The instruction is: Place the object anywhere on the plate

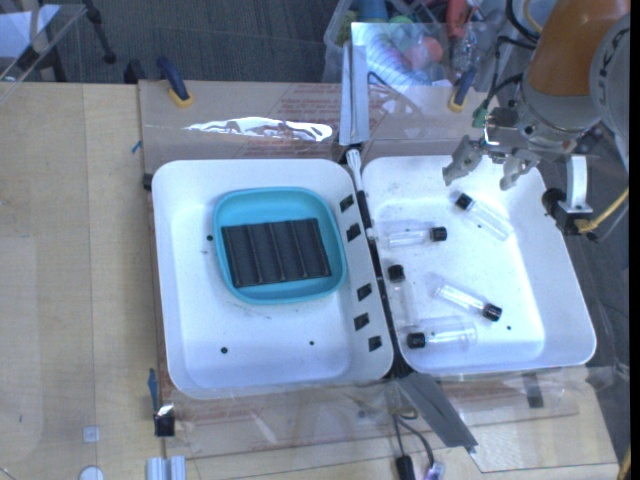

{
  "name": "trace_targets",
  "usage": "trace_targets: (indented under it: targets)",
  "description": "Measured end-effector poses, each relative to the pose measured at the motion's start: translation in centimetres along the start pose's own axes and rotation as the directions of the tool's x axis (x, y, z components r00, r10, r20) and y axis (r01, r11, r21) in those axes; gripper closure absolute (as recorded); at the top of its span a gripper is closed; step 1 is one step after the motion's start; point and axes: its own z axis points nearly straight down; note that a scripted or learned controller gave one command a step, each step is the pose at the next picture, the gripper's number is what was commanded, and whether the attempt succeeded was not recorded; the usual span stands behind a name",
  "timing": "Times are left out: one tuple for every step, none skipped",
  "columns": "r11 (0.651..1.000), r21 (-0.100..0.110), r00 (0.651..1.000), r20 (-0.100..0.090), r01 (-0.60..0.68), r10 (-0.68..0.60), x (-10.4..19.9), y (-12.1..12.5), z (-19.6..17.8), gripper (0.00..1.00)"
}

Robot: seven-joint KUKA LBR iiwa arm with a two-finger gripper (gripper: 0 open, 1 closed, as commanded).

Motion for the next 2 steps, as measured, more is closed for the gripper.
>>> trace_targets:
  targets:
    - [0.999,0.0,0.999,0.0,-0.039,0.039,-3.2,0.3,-2.6,0.0]
    - [1.0,0.0,1.0,0.0,-0.02,0.02,-8.7,0.8,-4.8,0.0]
